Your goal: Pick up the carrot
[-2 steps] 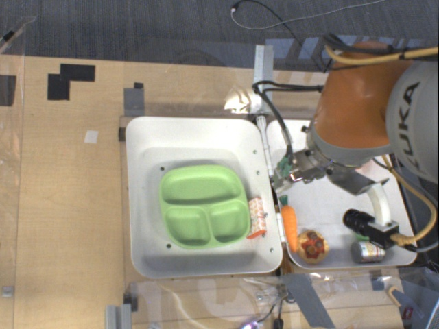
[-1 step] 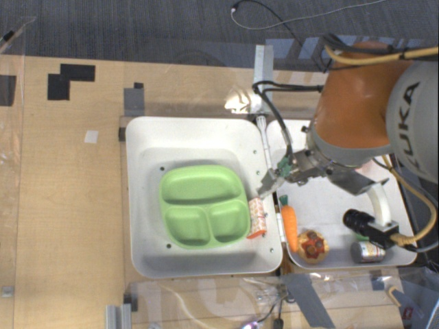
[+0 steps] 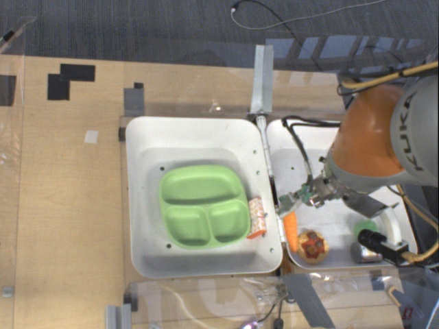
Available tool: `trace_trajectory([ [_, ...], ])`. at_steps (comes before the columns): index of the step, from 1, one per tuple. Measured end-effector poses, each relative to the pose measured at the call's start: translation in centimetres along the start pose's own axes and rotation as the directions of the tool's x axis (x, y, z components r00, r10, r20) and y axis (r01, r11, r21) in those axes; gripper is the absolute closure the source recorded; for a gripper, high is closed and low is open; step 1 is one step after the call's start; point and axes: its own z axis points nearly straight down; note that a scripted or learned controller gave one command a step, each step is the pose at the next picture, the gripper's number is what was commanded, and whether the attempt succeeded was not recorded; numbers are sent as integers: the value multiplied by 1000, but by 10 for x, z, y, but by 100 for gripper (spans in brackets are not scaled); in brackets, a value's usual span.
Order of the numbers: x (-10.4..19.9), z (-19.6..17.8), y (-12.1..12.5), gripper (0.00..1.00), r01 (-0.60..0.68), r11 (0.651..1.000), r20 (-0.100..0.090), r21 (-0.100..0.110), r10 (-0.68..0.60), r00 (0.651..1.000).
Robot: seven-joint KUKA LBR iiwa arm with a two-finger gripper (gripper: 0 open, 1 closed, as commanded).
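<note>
Orange carrot (image 3: pixel 291 230), slim, lying along right bin's (image 3: pixel 312 137) left wall

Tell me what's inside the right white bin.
In the right white bin: an orange carrot against its left wall, a round red-and-yellow toy food piece beside it, and the gripper above. The grey-and-orange arm covers the bin's right part.

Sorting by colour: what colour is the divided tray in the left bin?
Light green; the divided tray shows plainly in the camera view.
</note>
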Motion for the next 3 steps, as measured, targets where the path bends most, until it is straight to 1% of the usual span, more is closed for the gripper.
trace_trajectory([
  [1,0,-11,2,100,3,1000,1,-5,-3,1000],
  [2,62,6,20,100,338,941,0,-2,-338,941],
  [3,-34,-180,-6,100,489,872,7,-6,-489,872],
])
